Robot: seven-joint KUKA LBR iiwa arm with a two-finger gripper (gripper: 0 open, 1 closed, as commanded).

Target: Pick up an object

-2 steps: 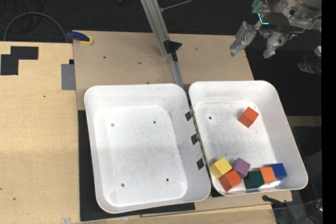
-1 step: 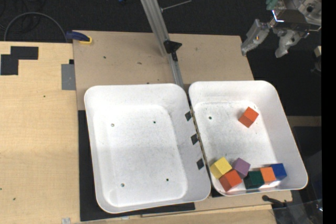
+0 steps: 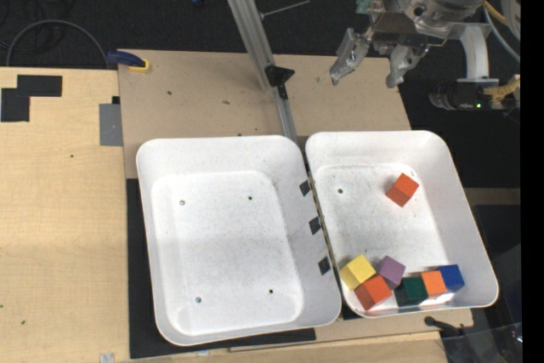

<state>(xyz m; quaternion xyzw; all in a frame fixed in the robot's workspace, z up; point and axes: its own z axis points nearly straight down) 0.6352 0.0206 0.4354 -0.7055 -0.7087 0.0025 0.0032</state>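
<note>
My gripper (image 3: 371,64) hangs high above the bench behind the right bin (image 3: 442,157), its two fingers spread apart and open with nothing between them. In the right bin an orange-red cube (image 3: 402,189) lies alone toward the back right. Along that bin's front edge sits a cluster of cubes: yellow (image 3: 358,270), purple (image 3: 391,269), red (image 3: 373,292), dark green (image 3: 411,291), orange (image 3: 434,282) and blue (image 3: 451,276).
The left bin (image 3: 223,242) sits beside the right one, black clips joining them along the shared wall. A slanted aluminium post (image 3: 252,30) rises from behind the bins. Cables lie on the dark floor at the back left.
</note>
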